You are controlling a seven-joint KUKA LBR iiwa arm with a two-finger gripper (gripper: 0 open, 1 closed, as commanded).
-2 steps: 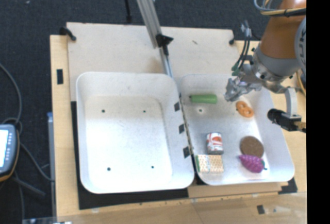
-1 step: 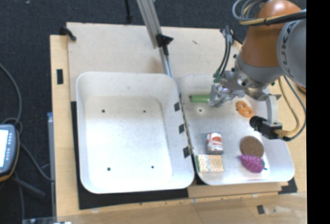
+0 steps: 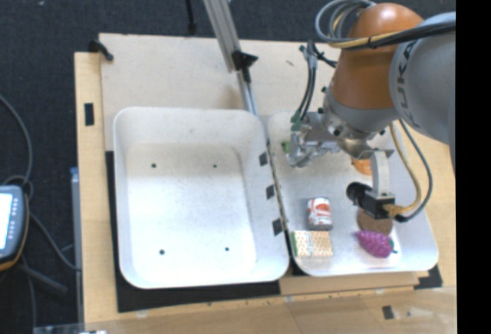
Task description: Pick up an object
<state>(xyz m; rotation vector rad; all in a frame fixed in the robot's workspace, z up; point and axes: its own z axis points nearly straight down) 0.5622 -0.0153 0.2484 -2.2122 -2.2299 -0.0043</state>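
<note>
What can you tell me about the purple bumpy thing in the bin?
The purple bumpy thing looks like a small toy bunch of grapes, magenta and knobbly, likely plastic. It lies on its side on the floor of the right bin, near the front corner. A brown round object sits right behind it, very close or touching; I cannot tell which. A red and white can and a patterned packet lie apart to its left. Nothing grips it.

The bins (image 3: 192, 125) are white and the bench (image 3: 161, 64) pale tan. A red-and-white can (image 3: 319, 213), a green-speckled packet (image 3: 313, 245) and purple grapes (image 3: 374, 243) lie under the grey, orange-banded arm (image 3: 383, 56).
</note>
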